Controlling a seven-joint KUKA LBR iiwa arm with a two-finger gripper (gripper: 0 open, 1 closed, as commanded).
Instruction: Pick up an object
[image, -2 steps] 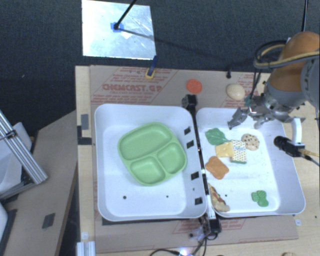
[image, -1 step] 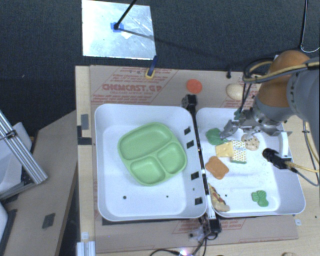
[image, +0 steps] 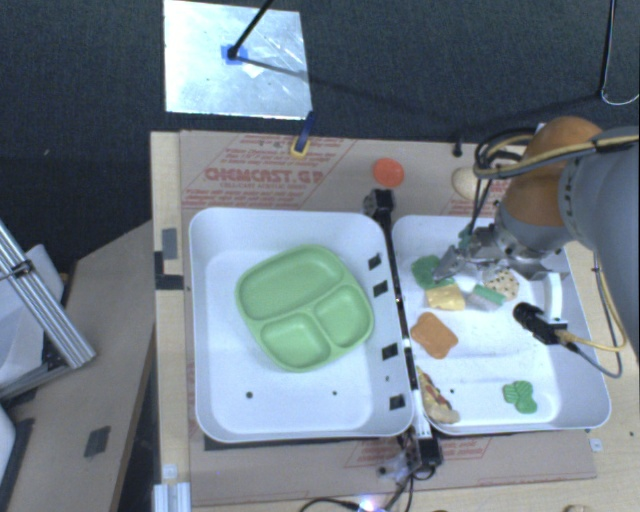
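Pincer low over a crowded cluster in the right bin; risk of a missed or multiple grasp.

The pincer (image: 470, 258) sat at the far-left part of the right bin (image: 580, 400), over a tight group: a green piece (image: 427, 269), a yellow block (image: 446, 297) and a speckled cookie (image: 503, 285). Whether its jaws were open or closed could not be determined. Because these items lay touching or just beside each other, closing could have pushed them apart or caught two together. The orange piece (image: 434, 334) and the green clover-shaped piece (image: 519, 396) lay apart, nearer the front.
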